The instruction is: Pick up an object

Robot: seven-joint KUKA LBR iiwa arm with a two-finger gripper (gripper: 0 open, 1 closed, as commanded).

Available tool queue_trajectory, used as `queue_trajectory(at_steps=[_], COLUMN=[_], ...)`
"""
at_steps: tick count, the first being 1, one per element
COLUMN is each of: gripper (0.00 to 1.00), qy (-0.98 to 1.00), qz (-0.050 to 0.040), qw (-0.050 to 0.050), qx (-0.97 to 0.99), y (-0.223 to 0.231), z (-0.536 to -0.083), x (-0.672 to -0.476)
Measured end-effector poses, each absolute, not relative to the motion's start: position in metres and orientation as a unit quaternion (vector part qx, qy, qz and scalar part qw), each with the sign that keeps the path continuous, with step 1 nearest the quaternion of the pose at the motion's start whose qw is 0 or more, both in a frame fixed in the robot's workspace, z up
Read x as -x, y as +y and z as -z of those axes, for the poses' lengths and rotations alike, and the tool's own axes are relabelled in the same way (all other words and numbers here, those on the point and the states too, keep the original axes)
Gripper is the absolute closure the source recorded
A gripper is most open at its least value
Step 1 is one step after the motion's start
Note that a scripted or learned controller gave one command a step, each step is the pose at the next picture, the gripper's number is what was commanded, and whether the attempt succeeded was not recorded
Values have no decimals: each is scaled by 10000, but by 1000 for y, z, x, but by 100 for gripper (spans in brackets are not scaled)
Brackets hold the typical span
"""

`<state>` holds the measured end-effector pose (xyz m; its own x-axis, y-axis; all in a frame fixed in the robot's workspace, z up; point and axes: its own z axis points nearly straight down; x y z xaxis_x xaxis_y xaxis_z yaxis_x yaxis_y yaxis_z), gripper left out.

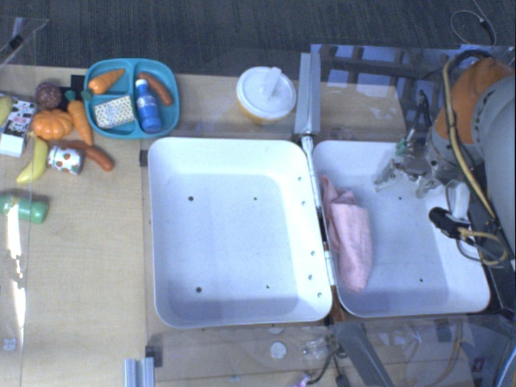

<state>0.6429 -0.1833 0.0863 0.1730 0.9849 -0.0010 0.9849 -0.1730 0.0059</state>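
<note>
Nearest the camera, the two white bins are sitting side by side on the tabletop [72,297]. The left bin [234,232] is showing bare floor. In the right bin [419,264], a pink cloth [348,234] is lying crumpled along the left wall, just beside the divider between the bins. Farther back in that bin, the gripper [407,173] is hanging over the upper right part, well apart from the cloth; its jaws are spreading open with nothing between them. The grey arm [492,135] is reaching in from the right. Beyond the bins, a lidded yellow cup [266,93] is standing, and a blue divided tray [131,97] is holding toy food at the far left.
</note>
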Motion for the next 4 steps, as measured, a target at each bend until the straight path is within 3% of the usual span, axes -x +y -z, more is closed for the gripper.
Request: queue_trajectory(at_steps=[1, 2, 3, 4], gripper=[0, 0, 0, 0], qy=[6587, 6790, 6757, 7199], qz=[-14, -26, -15, -5], qw=[27, 36, 34, 16], qx=[-7524, -7341, -7371, -6941], y=[-200, -155, -187, -161], z=[-157, -88, -169, -162], x=[-642, -615, -671, -670])
